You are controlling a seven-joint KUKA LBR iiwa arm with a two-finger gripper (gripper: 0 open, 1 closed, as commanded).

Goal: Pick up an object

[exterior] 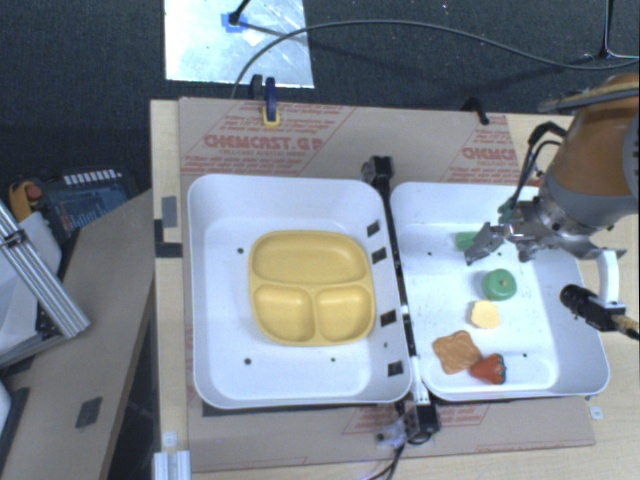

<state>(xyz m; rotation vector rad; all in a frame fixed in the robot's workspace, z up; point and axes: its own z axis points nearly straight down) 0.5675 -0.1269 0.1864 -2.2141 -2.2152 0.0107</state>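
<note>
White left bin (215,298): yellow three-compartment tray (310,286) lying near centre. White right bin (575,368): grey arm (600,158) with orange band reaching in from right, over far half. Gripper (492,240) low above bin floor, fingers spread, nothing between them. Small green piece (465,239) just left of fingertips, partly hidden. Round green object (499,285) nearer, just right of gripper. Pale yellow chunk (485,315) nearer again. Tan waffle-like piece (457,351) and red strawberry-like piece (488,369) side by side at near edge.
</note>
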